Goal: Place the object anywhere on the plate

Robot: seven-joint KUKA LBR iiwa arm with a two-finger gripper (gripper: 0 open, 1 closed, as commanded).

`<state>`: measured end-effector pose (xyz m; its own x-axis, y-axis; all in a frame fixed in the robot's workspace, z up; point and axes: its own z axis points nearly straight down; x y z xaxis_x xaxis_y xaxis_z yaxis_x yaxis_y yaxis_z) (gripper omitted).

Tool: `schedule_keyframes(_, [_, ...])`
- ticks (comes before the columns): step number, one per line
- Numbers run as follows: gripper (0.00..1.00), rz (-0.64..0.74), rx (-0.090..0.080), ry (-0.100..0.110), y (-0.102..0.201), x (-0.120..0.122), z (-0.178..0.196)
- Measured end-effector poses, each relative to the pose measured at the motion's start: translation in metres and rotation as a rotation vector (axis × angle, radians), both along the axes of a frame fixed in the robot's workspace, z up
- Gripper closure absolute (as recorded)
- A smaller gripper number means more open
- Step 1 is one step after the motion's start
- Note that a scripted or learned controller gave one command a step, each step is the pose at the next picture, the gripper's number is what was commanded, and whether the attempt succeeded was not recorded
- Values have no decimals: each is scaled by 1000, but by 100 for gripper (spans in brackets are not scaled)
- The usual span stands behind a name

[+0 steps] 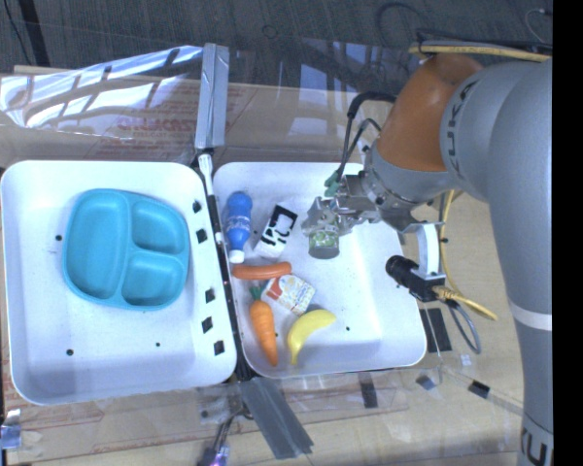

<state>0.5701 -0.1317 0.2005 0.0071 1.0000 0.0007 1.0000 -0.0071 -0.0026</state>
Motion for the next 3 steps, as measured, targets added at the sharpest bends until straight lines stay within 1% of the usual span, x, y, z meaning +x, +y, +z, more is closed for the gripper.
schedule_keyframes(1, [100,348,1,2,82,14,-9])
schedule_keyframes(2, [100,321,0,0,195,16,-9])
schedule_keyframes(3, [0,320,-1,-1,194,16,-9])
